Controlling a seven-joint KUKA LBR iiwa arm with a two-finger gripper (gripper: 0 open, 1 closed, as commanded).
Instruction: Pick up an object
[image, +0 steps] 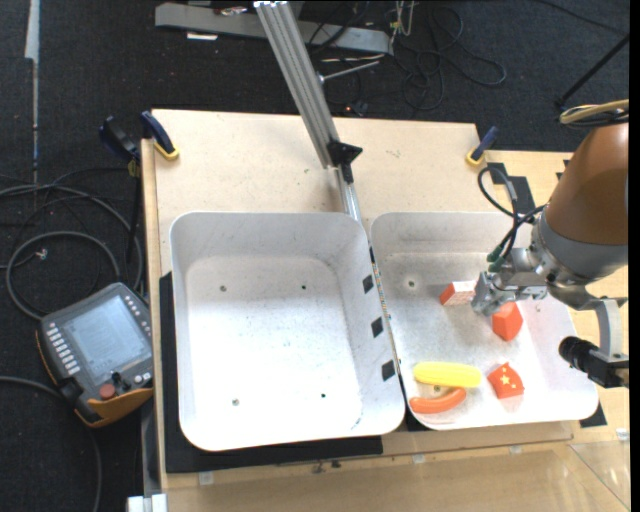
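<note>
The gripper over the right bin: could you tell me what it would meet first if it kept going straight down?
Probably the orange block just under the gripper, though depth is hard to judge from this slanted view; it may land on the bin floor beside it.

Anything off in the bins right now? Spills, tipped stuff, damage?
Nothing stands out. The right bin holds a yellow piece lying on an orange one, two red-orange blocks and a small box beside the gripper. No spill or damage visible.

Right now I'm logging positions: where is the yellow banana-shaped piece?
The yellow piece lies in the right bin, near its front edge, atop an orange curved piece.
</note>
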